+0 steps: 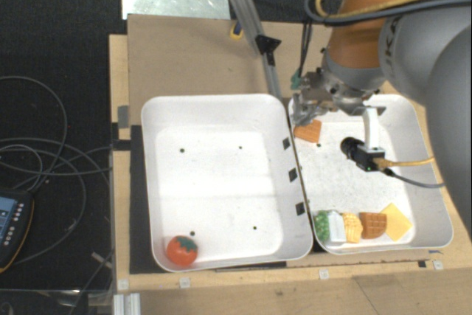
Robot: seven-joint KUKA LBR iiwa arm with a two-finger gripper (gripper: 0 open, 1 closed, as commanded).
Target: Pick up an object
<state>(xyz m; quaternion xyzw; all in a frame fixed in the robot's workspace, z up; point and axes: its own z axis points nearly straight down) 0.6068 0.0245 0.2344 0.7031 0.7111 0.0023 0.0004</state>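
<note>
Orange wedge-shaped piece [309, 132] lies just below the robot's tool [304, 108], at the far left corner of the right bin [435, 181].

The grey arm reaches in low over that bin; whether the tool is wide or narrow, I cannot tell. Well toward the bin's near edge sit a green piece [322, 222], a yellow corn-like piece [352, 226], a brown waffle [373, 224] and a yellow wedge [397, 221]. A good grasp would likely centre on the orange piece, clear of the bin wall. No readable writing.

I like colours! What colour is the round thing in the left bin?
Red, with a green top: the toy tomato, camera view.
</note>
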